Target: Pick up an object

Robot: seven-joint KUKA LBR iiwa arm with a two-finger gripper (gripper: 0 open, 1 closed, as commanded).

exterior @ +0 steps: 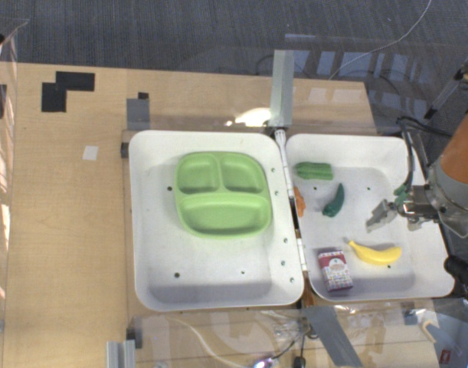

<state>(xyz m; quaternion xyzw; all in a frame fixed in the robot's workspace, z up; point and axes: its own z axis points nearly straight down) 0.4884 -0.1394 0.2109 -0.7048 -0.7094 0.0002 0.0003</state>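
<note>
1. You see two white bins on the table (pixel 65 205); the left bin (pixel 149 282) holds a green divided plate (pixel 222 194).
2. In the right bin (pixel 429 282) lie a banana (pixel 376 253), red carton (pixel 335 271), dark green pepper (pixel 334 201) and light green block (pixel 314 171).
3. The end effector (pixel 381 215) hangs above the banana, fingers apart, gripping nothing.

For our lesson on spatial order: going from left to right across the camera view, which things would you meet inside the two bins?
Green divided plate → small orange piece at the divider → red box → yellow banana → end effector.
</note>
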